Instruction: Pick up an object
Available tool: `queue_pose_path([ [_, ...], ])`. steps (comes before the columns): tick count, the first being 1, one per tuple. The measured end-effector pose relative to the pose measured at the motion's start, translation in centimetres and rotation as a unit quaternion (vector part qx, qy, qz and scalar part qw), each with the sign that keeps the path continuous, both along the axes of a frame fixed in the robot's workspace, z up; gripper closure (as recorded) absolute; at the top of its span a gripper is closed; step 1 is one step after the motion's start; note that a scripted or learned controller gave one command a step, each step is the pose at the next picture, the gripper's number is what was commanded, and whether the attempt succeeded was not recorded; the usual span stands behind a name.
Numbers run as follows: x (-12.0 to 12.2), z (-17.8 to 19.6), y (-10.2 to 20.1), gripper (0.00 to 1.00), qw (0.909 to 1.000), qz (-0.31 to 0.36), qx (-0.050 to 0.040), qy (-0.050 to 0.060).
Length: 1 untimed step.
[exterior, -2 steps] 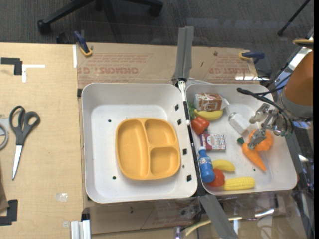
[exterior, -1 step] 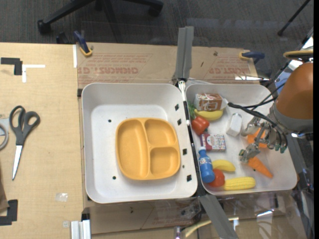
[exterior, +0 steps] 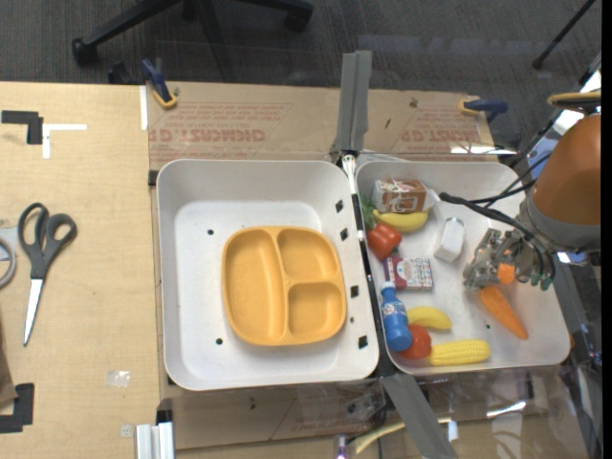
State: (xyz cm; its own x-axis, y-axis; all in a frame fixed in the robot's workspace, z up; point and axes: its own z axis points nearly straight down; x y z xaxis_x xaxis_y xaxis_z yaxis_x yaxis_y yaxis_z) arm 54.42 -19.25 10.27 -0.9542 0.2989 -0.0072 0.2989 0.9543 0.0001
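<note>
Carrot (exterior: 504, 313): orange, lying in the right bin (exterior: 550, 347), directly below the gripper's tip and slanting away toward the bin's near right corner; its thick end sits right at the fingers, possibly touching, I cannot tell.
Gripper (exterior: 485, 268): low over the right bin's right half, metal parts and green-tipped bits crowded together; whether the fingers are spread or closed cannot be told from where I stand, and nothing is plainly seen between them.
Arm (exterior: 569, 185): grey with orange band, coming in from the gripper's right, black cables looping off to its upper left.
White block (exterior: 449, 239): just left of the gripper and a little farther back, apart from it.
Small carton, red and white (exterior: 412, 273): left of the gripper, flat on the bin floor.
Brown box (exterior: 400, 196): well to the upper left of the gripper, near the bin's back wall.
Banana (exterior: 403, 222): just in front of the brown box, touching a red pepper (exterior: 382, 241).
Blue bottle (exterior: 393, 316): lower left of the gripper, by the divider between bins, its base against a red round piece (exterior: 417, 343).
Corn cob (exterior: 460, 353): below and left of the gripper, beside the near wall.
Small yellow piece (exterior: 429, 318): between bottle and carrot.
Left bin (exterior: 182, 256): far left of the gripper, holds a yellow divided plate (exterior: 284, 284).
Scissors (exterior: 40, 256): on the wooden bench (exterior: 86, 352), farthest left.
</note>
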Motion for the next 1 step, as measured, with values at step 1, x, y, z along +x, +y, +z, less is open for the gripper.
queue_pose_path([
  [1, 0.06, -1.04, -1.50, 1.00, 0.9778, -0.209, 0.0011, 0.002],
])
